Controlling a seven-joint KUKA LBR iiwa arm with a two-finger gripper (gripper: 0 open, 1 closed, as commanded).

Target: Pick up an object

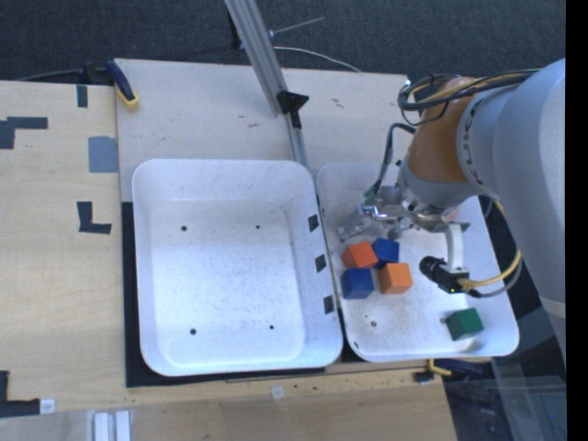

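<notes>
Left bin (156,246): shallow, white, no blocks inside; a metal pole (262,49) slants in from 12 o'clock and ends near the seam between the two bins.

Right bin (501,338): holds the candidate objects. Four blocks sit packed together near its centre: an orange block (360,254) touching a blue block (386,250) at its 3 o'clock, a second blue block (357,284) at its 6 o'clock, and a second orange block (396,277) beside that one. A green block (464,322) lies well apart at 4 o'clock of the cluster, near the bin's lower corner.

Gripper (367,220): hangs just beyond the cluster's 12 o'clock edge, with the arm (441,154) entering from 3 o'clock. Its metal tips appear close above the upper orange and blue blocks, with nothing between them; how wide the jaws stand cannot be told from this slanted view.

Likely risks, judged from this layout: because the four blocks touch, a descending finger may land on a block top or wedge into a neighbour, pushing the group aside instead of straddling one block. A closure across two blocks at once would probably slip. The cable (478,283) looping at 3 o'clock of the cluster could also snag.
</notes>
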